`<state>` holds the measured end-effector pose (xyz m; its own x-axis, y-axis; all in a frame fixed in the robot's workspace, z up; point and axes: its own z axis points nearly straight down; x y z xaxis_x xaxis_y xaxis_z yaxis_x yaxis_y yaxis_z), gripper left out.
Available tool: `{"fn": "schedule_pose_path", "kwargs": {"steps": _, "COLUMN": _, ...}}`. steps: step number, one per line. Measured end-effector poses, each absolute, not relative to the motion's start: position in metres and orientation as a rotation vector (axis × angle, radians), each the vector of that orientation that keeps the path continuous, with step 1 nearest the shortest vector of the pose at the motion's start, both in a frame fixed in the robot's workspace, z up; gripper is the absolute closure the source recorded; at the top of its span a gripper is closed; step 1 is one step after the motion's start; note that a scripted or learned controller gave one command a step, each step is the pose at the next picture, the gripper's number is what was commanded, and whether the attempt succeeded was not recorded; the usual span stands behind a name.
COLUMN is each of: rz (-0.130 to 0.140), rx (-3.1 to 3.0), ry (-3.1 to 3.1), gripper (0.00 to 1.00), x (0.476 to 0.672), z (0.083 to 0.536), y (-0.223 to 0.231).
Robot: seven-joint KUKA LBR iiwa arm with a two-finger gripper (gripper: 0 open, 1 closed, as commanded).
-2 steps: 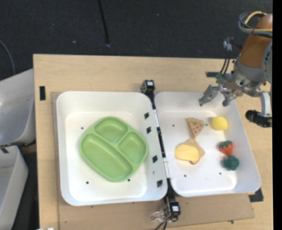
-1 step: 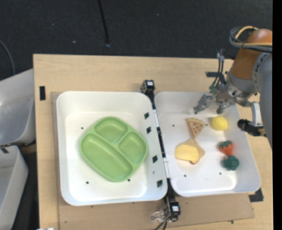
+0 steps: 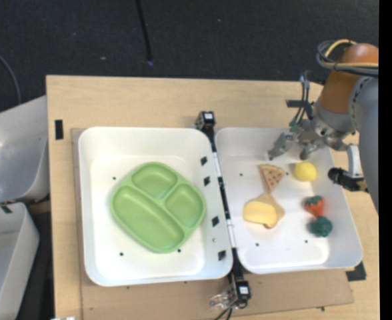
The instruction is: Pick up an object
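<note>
Two fingers on the gripper (image 3: 291, 149) look splayed wide, nothing between them, hovering over the right bin (image 3: 249, 245). Pizza slice (image 3: 271, 176) lies just below, tip pointing down. Arm's partly cut off at the frame edge.

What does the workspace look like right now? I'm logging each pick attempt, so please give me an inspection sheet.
Surface: wooden bench bearing left bin and right bin.
Job's things: in the right bin, pizza slice, lemon, yellow piece, tomato, broccoli.
Clutter: green divided plate in the left bin.
Grippers: gripper above the right bin's far end, fingers spread, holding nothing.
Cables: black cable behind the bench.
Surroundings: white casing at left.
</note>
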<state>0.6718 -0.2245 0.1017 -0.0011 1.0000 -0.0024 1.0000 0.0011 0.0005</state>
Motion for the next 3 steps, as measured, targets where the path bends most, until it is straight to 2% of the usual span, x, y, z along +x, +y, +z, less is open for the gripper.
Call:
{"fn": "schedule_pose_path", "kwargs": {"steps": 1, "rz": -0.001, "rx": 2.212, "ry": 2.220, "gripper": 1.00, "x": 0.673, "z": 0.115, "y": -0.225}}
{"fn": "schedule_pose_path", "kwargs": {"steps": 2, "rz": 0.005, "rx": 2.215, "ry": 2.217, "gripper": 1.00, "x": 0.672, "z": 0.180, "y": -0.226}}
{"fn": "schedule_pose_path", "kwargs": {"steps": 3, "rz": 0.002, "rx": 2.215, "ry": 2.222, "gripper": 1.00, "x": 0.673, "z": 0.206, "y": -0.227}}
